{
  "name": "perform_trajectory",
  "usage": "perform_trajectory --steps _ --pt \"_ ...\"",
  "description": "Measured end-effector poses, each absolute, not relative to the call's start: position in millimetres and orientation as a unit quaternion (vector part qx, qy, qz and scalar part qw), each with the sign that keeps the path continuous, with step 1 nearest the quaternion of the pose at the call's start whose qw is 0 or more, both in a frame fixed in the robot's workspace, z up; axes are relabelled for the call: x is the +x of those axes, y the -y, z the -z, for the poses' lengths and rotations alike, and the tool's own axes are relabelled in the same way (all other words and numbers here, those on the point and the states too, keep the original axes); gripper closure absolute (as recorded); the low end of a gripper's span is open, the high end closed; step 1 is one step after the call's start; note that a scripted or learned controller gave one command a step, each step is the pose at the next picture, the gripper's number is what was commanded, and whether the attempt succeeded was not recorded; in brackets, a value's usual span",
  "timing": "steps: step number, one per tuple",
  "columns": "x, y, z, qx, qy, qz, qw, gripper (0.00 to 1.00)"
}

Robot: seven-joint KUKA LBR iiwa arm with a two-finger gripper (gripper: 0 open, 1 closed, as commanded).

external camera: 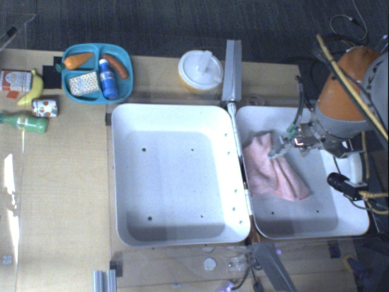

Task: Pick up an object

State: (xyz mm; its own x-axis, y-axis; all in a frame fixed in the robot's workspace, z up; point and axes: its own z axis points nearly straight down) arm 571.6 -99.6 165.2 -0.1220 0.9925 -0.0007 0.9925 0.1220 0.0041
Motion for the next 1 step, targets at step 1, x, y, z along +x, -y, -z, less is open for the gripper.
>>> perform_trajectory --steps 1 --pt "554.4 103.6 -97.3 0.630 -0.776 -0.0033 0.005 0.00"
